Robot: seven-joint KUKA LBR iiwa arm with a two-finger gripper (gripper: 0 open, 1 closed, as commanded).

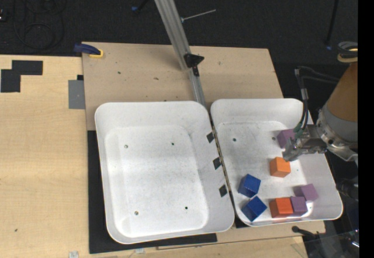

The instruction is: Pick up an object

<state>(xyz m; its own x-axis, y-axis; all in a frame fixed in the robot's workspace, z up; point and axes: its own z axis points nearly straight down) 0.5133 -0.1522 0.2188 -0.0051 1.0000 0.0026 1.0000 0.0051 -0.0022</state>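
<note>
I see my pincer low over the right shallow white bin, near that bin's right wall, with the grey arm and its orange band coming in from the right edge. I cannot tell from this view how the pincer stands. Nothing shows between its tips. A pale purple block lies touching or just beside the pincer on its upper left side, and I cannot tell which. A small orange cube sits just below the pincer, apart from it, toward the middle of the bin's right half.

Farther out, toward the bin's front edge, two blue cubes lie near each other: one a little above, the other closer to the front wall. Along the front right corner there is a cluster: a red-orange block against the front wall, a purple block touching its right side, and another purple cube just above them.

The left shallow white bin sits beside the right one, its rim touching at the centre. Both rest on the wooden counter. A tilted aluminium rail rises from the counter's back edge behind the bins.
</note>
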